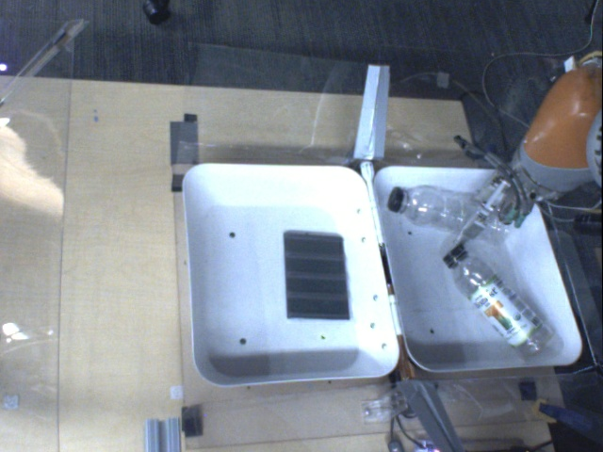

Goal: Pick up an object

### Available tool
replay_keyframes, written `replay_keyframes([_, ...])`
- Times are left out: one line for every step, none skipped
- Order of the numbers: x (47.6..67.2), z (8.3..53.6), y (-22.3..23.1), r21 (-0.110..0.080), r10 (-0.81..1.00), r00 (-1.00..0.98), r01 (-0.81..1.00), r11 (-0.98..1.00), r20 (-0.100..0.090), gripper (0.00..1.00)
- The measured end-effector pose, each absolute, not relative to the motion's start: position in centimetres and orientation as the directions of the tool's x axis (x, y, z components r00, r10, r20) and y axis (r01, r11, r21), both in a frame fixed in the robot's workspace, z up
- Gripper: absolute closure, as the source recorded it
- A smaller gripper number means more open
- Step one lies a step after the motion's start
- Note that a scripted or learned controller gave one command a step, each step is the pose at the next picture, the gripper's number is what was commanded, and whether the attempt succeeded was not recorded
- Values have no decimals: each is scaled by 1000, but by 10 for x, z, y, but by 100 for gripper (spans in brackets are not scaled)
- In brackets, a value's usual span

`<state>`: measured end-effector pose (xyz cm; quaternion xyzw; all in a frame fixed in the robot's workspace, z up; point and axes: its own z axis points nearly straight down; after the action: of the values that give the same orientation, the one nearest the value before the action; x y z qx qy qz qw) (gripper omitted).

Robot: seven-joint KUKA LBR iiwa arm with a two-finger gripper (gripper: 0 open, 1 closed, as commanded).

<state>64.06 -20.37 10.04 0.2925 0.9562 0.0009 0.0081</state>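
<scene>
Two clear plastic bottles lie in the right bin [556, 252]. The upper bottle [429, 206] has a dark cap and points left, near the bin's back left corner. The lower bottle [497, 307] carries a green and orange label and lies at a slant toward the front right corner. A black ridged rectangular pad [317, 274] lies flat in the middle of the left bin [217, 205]. My gripper [488, 211] hangs below the orange band [562, 119], over the base end of the upper bottle, between the two bottles.
A metal divider post [371, 111] stands behind the seam between the bins. Cables [471, 144] run along the back right of the bench. Clear panels cover the wooden bench top [104, 252] on the left.
</scene>
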Motion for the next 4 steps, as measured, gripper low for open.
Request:
replay_keyframes([633,162,-204,5,539,-842,539,842,-11,0])
replay_keyframes([630,89,-149,5,403,-915,403,915,-11,0])
replay_keyframes([653,88,-184,-1,539,-842,539,842,13,0])
replay_keyframes([613,89,-116,3,546,-838,546,838,-14,0])
